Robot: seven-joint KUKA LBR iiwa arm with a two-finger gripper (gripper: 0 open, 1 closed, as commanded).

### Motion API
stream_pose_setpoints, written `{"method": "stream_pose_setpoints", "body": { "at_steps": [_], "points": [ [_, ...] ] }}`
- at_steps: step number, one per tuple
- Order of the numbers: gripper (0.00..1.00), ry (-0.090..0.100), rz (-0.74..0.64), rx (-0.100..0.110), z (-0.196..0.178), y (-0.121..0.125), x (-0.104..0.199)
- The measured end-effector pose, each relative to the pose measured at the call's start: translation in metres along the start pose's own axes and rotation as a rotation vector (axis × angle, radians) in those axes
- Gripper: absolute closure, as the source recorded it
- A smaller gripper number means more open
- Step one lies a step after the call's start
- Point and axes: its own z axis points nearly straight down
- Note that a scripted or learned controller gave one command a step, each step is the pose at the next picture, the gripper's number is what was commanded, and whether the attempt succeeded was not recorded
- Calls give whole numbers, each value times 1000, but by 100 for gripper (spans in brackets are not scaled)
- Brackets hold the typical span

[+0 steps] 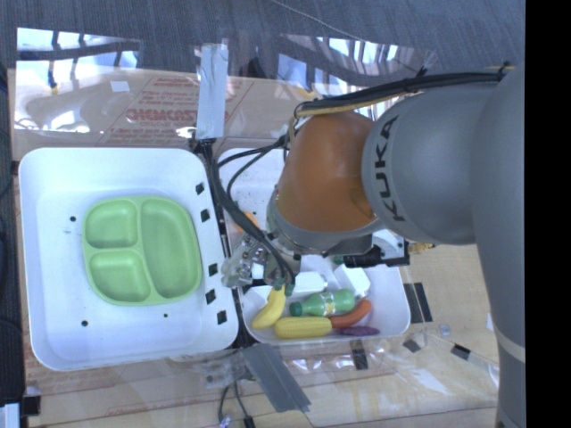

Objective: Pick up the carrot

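The arm (428, 168) is reaching in from the right and is covering most of the right bin (397, 306). The gripper (254, 270) is hanging low over that bin's left portion, just beside the wall shared with the left bin (53, 266). How far the claw is open, and whether it has hold of anything, cannot be told: the mechanism is appearing as a small cluttered shape with cables around it.

The carrot (354, 316) is lying near the bin's front wall, toward the right end of a tight cluster. It is touching or nearly touching a green bottle (319, 305) behind it, a yellow item (302, 328) to its left, and a dark purple item (359, 332) in front. A banana (270, 308) is lying closer to the gripper than the carrot is.

Probable faults from this position:

- Wrong object: the gripper is standing nearer the banana, so a descent here is likely to be meeting the banana, not the carrot.
- Crowded grasp: neighbours are pressing against the carrot, leaving little room for the claw on either side; a close may be catching two items or pushing the carrot away.
- Slip: the carrot's tapered, smooth body is likely to be squirting out under pressure.
- Wall contact: the bin walls are close to both gripper and carrot.

The green divided plate (143, 248) in the left bin is playing no part.
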Motion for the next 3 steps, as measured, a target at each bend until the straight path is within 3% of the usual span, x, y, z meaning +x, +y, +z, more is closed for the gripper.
{"method": "stream_pose_setpoints", "body": {
  "at_steps": [1,2,3],
  "points": [
    [100,-9,-370,1,-89,-49,-22],
    [100,-3,-171,0,-50,22,11],
    [100,-2,-285,2,-11,-46,-6]
  ]
}}
